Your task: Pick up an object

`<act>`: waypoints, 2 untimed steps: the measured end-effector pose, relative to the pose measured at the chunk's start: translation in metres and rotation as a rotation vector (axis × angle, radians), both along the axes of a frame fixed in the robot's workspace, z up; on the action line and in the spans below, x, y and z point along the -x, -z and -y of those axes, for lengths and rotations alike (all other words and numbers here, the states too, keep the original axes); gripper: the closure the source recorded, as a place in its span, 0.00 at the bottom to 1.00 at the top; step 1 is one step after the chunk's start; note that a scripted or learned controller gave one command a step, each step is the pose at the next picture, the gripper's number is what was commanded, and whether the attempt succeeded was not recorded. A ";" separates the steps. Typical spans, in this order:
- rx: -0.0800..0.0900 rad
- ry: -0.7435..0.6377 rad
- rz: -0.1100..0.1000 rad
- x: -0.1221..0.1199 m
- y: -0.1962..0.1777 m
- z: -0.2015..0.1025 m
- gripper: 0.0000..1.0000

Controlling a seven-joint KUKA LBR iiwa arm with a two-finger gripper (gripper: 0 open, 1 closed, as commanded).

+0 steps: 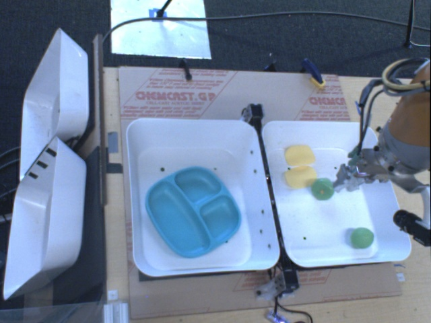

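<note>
- Dark carpet surrounds the table [202,89], whose top is a paper-covered sheet printed with red lettering.
- Two spare white bins [50,180] lean at the far left, off the table.
- Left bin [195,136] holds a blue divided plate [193,210].
- Right bin [384,247] holds two yellow pieces [300,165], a green ball [322,190] and a second green ball [361,237] near the front corner.
- Gripper [345,179] sits just beside the first green ball; whether its fingers are spread or pinching cannot be told.
</note>
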State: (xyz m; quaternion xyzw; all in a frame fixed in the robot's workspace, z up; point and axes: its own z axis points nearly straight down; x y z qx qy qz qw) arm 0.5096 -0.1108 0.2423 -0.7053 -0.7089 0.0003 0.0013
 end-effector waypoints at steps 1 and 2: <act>0.001 0.000 -0.001 -0.015 0.009 -0.059 1.00; 0.001 0.000 -0.002 -0.027 0.024 -0.110 1.00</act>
